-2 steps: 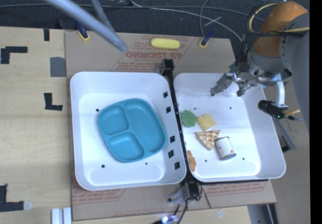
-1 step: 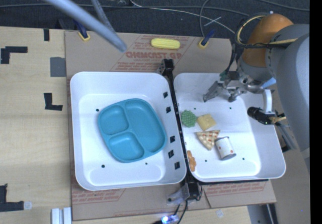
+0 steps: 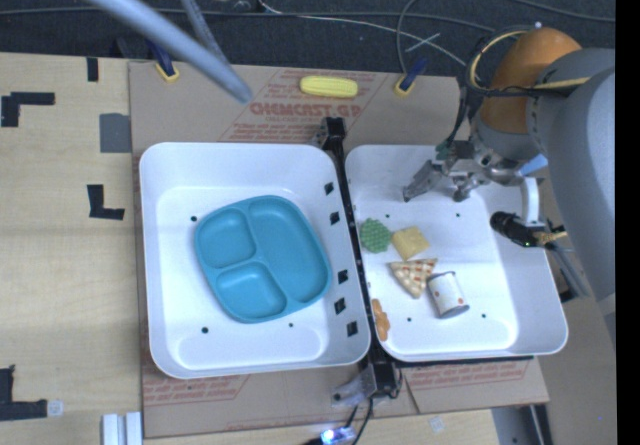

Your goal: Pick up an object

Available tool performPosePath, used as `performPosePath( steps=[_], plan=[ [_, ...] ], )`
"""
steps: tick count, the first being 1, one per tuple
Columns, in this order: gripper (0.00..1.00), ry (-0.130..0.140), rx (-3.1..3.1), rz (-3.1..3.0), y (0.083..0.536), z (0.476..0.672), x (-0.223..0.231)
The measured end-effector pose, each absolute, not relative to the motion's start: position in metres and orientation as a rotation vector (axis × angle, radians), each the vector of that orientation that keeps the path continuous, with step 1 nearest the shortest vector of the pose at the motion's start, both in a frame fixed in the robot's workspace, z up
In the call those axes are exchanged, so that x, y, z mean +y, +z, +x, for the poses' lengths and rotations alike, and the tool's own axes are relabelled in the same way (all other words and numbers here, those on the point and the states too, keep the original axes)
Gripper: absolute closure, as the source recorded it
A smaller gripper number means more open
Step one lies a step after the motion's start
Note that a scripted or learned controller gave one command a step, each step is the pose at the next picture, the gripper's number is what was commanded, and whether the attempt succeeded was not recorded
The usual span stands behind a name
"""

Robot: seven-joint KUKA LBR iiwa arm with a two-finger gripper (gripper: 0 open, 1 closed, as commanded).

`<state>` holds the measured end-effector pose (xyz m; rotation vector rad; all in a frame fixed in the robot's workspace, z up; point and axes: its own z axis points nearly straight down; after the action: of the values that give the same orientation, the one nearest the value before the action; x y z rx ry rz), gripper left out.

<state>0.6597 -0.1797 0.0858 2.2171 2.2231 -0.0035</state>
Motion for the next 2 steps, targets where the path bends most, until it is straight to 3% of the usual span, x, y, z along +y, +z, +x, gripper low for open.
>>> performPosePath(
  steps=[1,2],
  plan=[
    [1.00,-0.001,2.221,2.212,0.097,0.661,-0.180],
    [1.00,0.004,2.221,2.217,0.161,0.662,-0.176]
  ],
)
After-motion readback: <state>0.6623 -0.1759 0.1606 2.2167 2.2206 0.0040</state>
